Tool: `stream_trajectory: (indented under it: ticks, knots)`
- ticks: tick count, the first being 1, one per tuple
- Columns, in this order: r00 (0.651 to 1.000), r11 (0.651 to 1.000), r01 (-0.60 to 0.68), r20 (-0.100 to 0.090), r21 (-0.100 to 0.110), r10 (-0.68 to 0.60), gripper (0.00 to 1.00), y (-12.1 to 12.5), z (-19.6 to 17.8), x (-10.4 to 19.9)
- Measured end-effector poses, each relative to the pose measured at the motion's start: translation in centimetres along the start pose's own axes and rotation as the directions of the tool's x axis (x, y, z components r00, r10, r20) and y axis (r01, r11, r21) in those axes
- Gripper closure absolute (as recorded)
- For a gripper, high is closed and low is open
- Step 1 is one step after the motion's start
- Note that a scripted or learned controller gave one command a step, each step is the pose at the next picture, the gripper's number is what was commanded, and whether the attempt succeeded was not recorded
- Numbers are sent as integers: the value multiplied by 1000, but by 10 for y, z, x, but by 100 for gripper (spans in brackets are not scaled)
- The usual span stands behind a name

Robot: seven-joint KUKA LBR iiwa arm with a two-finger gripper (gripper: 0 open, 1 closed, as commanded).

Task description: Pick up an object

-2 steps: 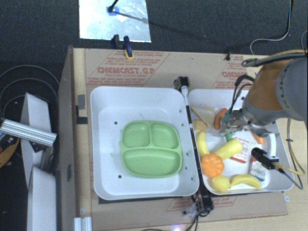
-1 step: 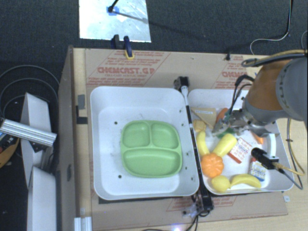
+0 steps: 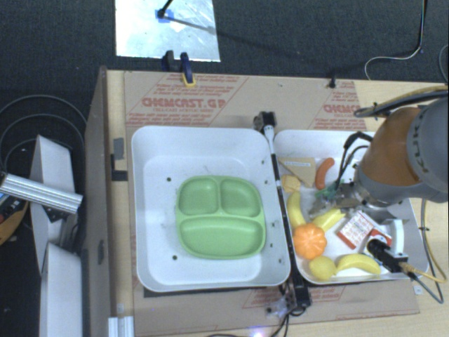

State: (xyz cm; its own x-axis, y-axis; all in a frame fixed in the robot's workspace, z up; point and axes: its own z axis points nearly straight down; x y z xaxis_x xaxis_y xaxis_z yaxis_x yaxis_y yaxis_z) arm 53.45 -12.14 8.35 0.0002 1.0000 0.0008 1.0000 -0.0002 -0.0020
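While I watch the camera view, the gripper [image 3: 335,201] is low in the right bin [image 3: 309,140], in among the toy food; whether it is open or closed I cannot tell. A yellow piece [image 3: 328,220] lies just near-left of it, long axis slanting from near-left to far-right. An orange [image 3: 310,240] sits nearer still, a carrot [image 3: 323,173] on the far side. In the left bin [image 3: 210,135] sits a green divided tray [image 3: 221,215].

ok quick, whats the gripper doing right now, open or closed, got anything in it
gripper: cannot be told; it is down among the fruit in the right bin, next to a yellow piece, and nothing is visibly held.
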Motion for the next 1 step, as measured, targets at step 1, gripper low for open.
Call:
stream_trajectory:
  ticks: [1]
  knots:
    - [1000,1000,2,1,-9,-2,100,4,-13,0]
